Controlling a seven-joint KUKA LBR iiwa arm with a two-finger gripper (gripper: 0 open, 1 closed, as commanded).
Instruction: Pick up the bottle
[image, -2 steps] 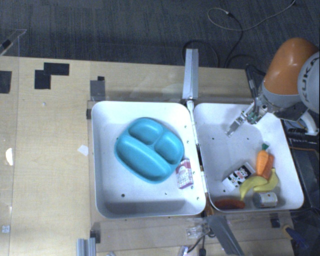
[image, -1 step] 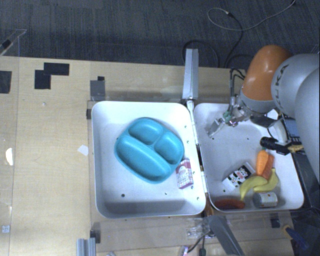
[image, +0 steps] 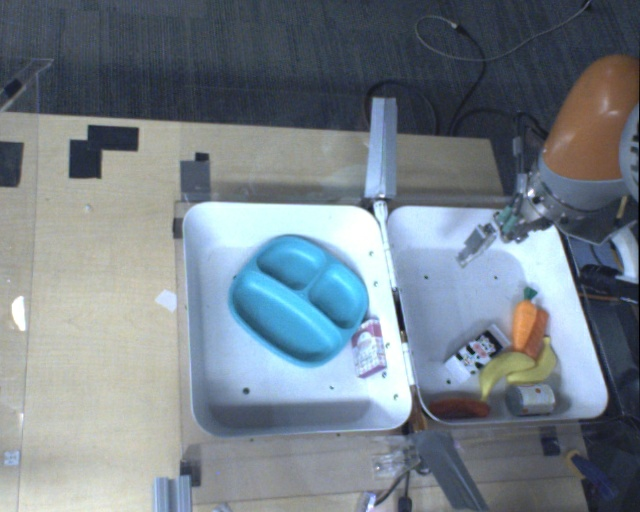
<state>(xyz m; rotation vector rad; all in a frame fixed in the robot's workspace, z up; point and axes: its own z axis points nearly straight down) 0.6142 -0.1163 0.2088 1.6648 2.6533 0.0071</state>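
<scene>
The bottle is small, with a pink and white label. It lies on its side in the left bin, against the right wall and just beside the lower right edge of a blue divided plate. My gripper hangs over the back part of the right bin, well to the right of the bottle and farther back. Nothing shows in its grasp.
The front of the right bin holds a carrot, a banana, a small printed box, a red object and a grey can. A metal divider post stands between the bins at the back.
</scene>
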